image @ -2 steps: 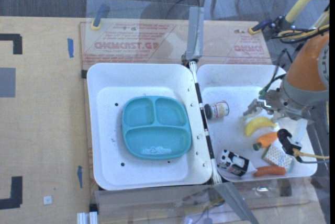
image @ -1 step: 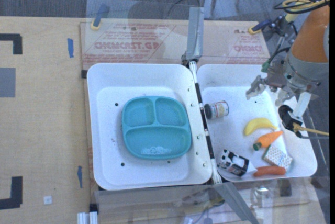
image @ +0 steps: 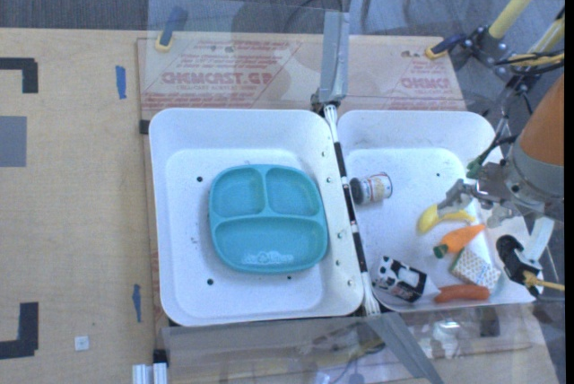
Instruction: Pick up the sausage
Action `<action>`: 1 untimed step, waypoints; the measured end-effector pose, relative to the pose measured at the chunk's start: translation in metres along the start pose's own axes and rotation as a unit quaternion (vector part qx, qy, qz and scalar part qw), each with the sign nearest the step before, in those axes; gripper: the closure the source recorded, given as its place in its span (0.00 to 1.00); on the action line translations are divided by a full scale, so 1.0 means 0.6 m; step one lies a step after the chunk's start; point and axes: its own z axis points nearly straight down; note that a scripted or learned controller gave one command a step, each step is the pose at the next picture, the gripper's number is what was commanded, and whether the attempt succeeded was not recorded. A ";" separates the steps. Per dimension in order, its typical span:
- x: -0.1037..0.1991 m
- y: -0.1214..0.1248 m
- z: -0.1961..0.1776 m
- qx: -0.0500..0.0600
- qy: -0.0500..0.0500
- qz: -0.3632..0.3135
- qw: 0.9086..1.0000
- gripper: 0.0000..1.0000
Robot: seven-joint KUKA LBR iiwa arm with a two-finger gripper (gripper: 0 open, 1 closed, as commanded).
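Observation:
The sausage (image: 463,292) is a short reddish-orange stick. It lies flat near the front edge of the right bin (image: 404,135). My gripper (image: 499,205) hangs over the right side of that bin, above and to the right of the banana and carrot. It is well back from the sausage and not touching it. The grey wrist with its orange band (image: 547,135) reaches in from the right.
Around the sausage lie a yellow banana (image: 441,217), an orange carrot (image: 461,239), a pale patterned wedge (image: 473,266) and a black-and-white toy (image: 400,278). A small jar (image: 370,188) lies by the divider. The left bin (image: 179,149) holds a teal divided plate (image: 267,218).

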 end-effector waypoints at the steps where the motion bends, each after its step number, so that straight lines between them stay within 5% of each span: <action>1: -0.043 0.047 -0.016 -0.002 -0.001 0.012 1.000 0.00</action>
